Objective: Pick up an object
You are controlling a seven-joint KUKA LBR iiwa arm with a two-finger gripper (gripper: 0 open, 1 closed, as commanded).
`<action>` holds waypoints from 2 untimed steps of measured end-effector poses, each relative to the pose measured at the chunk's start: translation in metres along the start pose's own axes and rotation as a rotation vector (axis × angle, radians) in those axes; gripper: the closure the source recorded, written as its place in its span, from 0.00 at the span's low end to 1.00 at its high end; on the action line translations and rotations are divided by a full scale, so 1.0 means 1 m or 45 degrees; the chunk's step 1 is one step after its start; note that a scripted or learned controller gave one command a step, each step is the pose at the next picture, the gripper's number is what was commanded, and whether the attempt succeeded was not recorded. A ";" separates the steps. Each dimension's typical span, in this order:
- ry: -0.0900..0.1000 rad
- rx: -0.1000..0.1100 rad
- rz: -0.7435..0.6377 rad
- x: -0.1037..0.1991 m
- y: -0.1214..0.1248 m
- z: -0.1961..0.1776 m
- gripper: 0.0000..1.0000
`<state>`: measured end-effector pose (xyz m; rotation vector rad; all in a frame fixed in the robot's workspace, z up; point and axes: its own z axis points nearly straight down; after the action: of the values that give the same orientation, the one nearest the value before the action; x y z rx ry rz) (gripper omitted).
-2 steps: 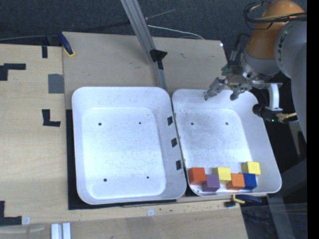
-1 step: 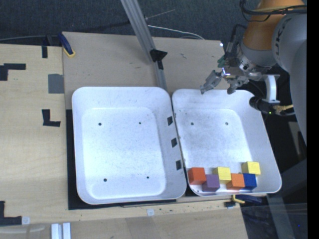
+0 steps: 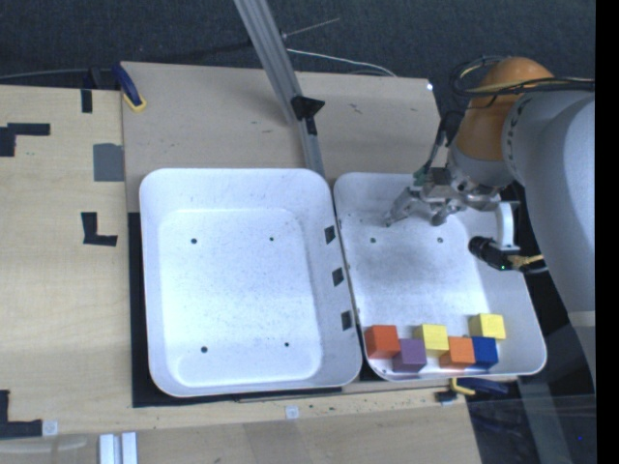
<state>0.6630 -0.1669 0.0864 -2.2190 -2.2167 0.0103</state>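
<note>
Grey and orange-banded, reaching in over the right bin (image 3: 440,269), gripper (image 3: 411,208) hovering at that bin's far end, fingers spread wide, gripping nothing. Lying clustered along the right bin's near wall: orange cube (image 3: 383,339), purple cube (image 3: 413,354), two yellow cubes (image 3: 435,336), blue cube (image 3: 485,352).
</note>
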 end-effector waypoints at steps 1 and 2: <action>0.001 -0.013 -0.006 0.039 -0.019 -0.056 0.00; 0.002 -0.008 -0.004 0.038 -0.020 -0.063 1.00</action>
<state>0.6434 -0.1286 0.1492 -2.2173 -2.2226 0.0015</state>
